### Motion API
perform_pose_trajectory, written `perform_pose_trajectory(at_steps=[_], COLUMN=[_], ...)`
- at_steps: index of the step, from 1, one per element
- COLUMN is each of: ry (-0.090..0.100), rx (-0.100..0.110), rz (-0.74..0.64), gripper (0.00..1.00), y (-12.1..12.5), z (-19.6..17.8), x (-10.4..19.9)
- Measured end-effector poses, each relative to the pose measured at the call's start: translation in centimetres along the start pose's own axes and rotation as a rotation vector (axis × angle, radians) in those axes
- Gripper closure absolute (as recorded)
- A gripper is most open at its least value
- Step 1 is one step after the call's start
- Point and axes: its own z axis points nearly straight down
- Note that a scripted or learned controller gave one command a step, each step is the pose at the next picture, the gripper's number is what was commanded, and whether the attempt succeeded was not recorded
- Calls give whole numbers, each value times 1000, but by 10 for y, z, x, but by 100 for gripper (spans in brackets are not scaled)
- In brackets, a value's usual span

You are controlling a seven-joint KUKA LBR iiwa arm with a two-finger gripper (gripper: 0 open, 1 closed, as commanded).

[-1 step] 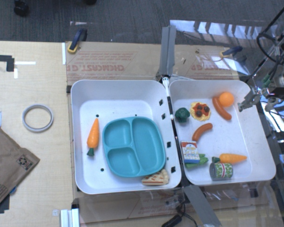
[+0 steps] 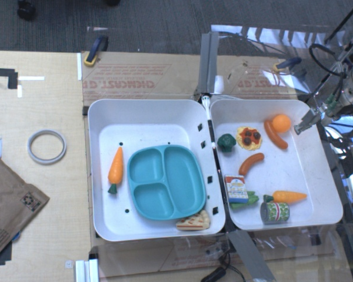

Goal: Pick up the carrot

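The carrot (image 2: 116, 168) is laid lengthwise in the left bin (image 2: 100, 128), tip pointed away, beside the teal plate (image 2: 165, 181). The pincer's (image 2: 302, 125) state cannot be told.

We see two white bins side by side on the tabletop (image 2: 41, 87). In the left bin (image 2: 100, 175), a carrot (image 2: 116, 166) lies at 9 o'clock of the teal plate (image 2: 165, 181), near it but apart; a waffle (image 2: 193, 221) touches the plate at 5 o'clock. The right bin (image 2: 317, 175) holds a second carrot (image 2: 289, 197) just beside a can (image 2: 275, 211). The pincer (image 2: 303, 124) sits at this bin's 2 o'clock edge, beside an orange (image 2: 280, 123).
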Motion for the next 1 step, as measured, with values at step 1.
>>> perform_pose_trajectory(at_steps=[1], ry=[-1], rx=[-1], rz=[-120], gripper=[0], y=[60], z=[19], x=[-16])
